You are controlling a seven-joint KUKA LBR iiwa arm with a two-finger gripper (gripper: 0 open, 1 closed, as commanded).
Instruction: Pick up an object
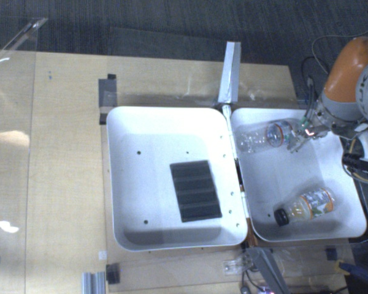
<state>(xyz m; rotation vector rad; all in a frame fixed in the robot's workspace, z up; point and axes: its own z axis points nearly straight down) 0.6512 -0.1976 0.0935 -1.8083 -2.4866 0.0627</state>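
Clear bottle & black-capped bottle, right bin, lying.

Bright, even overhead light — bins glare white; image slightly soft.

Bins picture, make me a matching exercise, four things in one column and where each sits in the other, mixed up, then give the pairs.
Things:
1. black ridged pad
2. clear bottle
3. bottle with black cap
4. gripper

Places:
A. near part of the right bin
B. far part of the right bin, lying on its side
C. middle of the left bin
D. far part of the right bin, just right of the clear bottle

Pairs: 1-C, 2-B, 3-A, 4-D
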